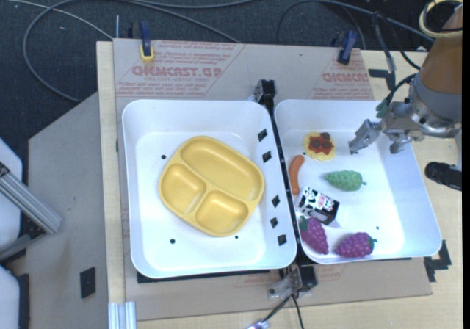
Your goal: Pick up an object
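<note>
The right bin holds several toy foods: a yellow and red pizza piece, an orange carrot, a green leafy piece, a black and white cow-patterned carton and two purple grape bunches. My gripper hangs over the upper right part of that bin, to the right of the pizza piece and above the green piece. Its fingers are spread and nothing is between them.
A yellow divided plate lies in the left bin. A black divider with clips runs between the bins. Blue clamps hold the board at the back. Cables cross the dark floor behind.
</note>
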You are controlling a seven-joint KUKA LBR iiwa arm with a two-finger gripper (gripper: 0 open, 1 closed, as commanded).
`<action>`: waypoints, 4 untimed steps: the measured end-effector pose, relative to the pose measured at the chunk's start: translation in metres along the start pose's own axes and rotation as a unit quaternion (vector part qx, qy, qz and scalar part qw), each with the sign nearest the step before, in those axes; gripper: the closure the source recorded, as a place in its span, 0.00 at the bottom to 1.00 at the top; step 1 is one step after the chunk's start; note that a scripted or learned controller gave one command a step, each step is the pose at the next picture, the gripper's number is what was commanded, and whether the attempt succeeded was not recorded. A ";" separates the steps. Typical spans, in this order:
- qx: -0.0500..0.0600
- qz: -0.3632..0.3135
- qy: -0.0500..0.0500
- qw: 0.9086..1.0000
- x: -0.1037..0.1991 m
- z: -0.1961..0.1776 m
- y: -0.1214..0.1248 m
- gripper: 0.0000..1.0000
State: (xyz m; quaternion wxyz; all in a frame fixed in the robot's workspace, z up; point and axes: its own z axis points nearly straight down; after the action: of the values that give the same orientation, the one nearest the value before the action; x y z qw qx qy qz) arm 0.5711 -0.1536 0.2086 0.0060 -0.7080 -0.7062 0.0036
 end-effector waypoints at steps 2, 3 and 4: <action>-0.004 -0.002 0.000 1.000 0.009 0.052 0.007 0.00; -0.004 -0.001 -0.001 1.000 0.009 0.095 0.004 0.00; -0.004 -0.001 0.000 1.000 0.010 0.126 0.004 0.00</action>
State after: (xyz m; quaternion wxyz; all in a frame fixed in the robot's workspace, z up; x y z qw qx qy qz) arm 0.5730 -0.1430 0.0830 0.0028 -0.7071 -0.7071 0.0010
